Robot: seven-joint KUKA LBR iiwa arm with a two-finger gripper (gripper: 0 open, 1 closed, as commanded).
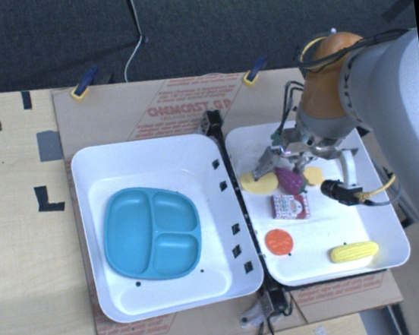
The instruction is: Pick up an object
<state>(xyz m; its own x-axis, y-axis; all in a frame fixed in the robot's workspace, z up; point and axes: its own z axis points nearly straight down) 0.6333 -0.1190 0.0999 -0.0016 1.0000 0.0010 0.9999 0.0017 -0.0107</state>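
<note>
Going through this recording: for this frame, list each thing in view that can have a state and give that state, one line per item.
gripper: lowered into the right bin, over the purple toy.
purple toy: lying in the bin under the gripper.
yellow piece: lying flat.
pink packet: lying flat.
orange disc: lying flat.
corn cob: on its side.
blue divided plate: right side up in the left bin.

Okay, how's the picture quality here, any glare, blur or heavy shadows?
Camera view: light is even and soft, with faint shadows under the blue divided plate and corn cob; the white bins look bright, not blown out; the arm's grey casing near the lens is slightly soft.
</note>
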